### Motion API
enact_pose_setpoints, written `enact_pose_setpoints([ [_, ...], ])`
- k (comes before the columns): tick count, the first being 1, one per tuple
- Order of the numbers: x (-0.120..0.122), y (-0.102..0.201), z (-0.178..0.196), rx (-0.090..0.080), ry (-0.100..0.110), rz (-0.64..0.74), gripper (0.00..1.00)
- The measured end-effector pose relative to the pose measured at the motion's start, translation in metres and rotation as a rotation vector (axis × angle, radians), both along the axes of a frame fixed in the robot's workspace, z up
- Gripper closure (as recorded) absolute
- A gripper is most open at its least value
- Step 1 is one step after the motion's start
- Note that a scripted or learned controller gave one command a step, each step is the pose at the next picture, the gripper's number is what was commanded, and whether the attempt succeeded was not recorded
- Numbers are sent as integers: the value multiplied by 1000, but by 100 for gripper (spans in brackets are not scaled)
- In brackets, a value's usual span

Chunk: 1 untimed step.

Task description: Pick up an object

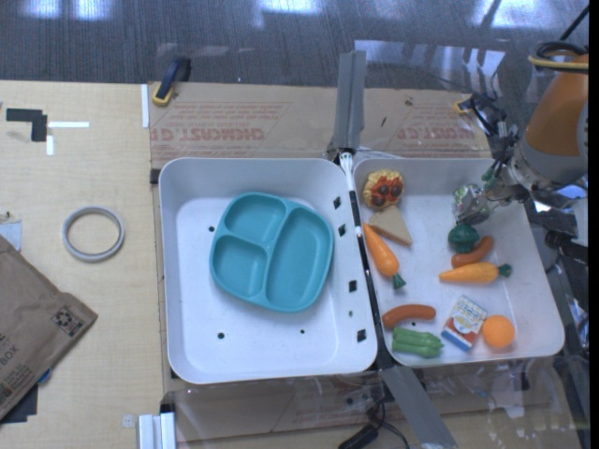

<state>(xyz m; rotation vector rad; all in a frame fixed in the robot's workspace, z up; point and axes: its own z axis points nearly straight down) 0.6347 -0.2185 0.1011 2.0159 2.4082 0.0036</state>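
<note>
- In the right white bin (552, 340), near its far right edge, the shiny pincer (473, 204) hangs just above a dark green round toy (462, 238).
- I cannot tell how the pincer is set.
- A blue split plate (271, 251) lies in the left white bin (182, 344).

The left bin (178, 279) has open floor all round the teal plate (271, 251). The right bin (541, 279) is crowded: carrots (382, 255), sausage (409, 314), green pods (416, 343), carton (464, 324) and orange ball (499, 331) lie close together, with a bare patch near its middle.
</note>
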Motion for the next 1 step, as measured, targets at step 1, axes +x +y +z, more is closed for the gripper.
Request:
enact_pose_setpoints([
  [1,25,24,89,-3,1,-294,100],
])
